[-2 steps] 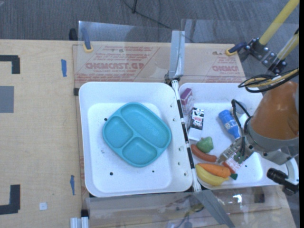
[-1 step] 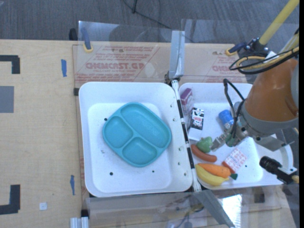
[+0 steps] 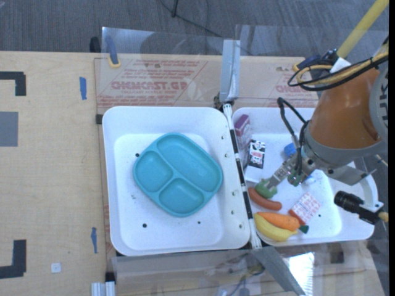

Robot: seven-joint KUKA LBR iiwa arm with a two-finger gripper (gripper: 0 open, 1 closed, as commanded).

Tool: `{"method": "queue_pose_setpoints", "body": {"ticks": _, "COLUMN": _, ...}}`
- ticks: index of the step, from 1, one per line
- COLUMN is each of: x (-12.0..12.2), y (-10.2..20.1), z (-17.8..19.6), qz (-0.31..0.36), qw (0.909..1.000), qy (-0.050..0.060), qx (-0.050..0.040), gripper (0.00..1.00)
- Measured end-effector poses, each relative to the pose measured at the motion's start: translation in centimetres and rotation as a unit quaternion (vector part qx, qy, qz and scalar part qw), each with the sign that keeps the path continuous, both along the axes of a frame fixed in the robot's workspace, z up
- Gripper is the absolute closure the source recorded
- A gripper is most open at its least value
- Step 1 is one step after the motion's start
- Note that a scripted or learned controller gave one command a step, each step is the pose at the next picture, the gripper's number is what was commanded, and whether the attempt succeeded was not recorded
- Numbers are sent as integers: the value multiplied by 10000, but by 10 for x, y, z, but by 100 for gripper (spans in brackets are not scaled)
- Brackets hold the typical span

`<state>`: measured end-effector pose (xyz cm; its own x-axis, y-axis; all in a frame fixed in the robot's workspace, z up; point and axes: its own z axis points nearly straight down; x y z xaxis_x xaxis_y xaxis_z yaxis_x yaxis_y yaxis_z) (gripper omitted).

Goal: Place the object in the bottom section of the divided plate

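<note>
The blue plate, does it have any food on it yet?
No, the blue plate sits bare in the left bin; the toy foods lie in the right bin.

Setting: robotics lab test bench. Evidence: plywood benchtop (image 3: 49, 165) with black tape markers (image 3: 18, 84) and blue tape strips (image 3: 83, 88); two shallow white bins (image 3: 123, 128) side by side, clear acrylic panel (image 3: 166, 48) behind; grey carpet floor (image 3: 74, 8) with loose cable (image 3: 179, 5); industrial arm (image 3: 345, 113), orange band, bundled wiring (image 3: 321, 66); toy food props (image 3: 278, 221) in right bin; blue divided plate (image 3: 178, 173) in left bin.
</note>
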<state>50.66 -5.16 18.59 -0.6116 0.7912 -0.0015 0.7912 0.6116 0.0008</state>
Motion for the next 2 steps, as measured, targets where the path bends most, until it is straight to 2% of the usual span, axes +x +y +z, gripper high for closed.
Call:
{"method": "queue_pose_setpoints", "body": {"ticks": 1, "x": -6, "y": 63, "z": 31, "qz": 987, "qw": 9951, "qy": -1, "qx": 0, "gripper": 100}}
{"method": "queue_pose_setpoints", "body": {"ticks": 2, "x": -26, "y": 33, "z": -3, "qz": 1268, "qw": 9919, "qy": 19, "qx": 6, "gripper": 100}}
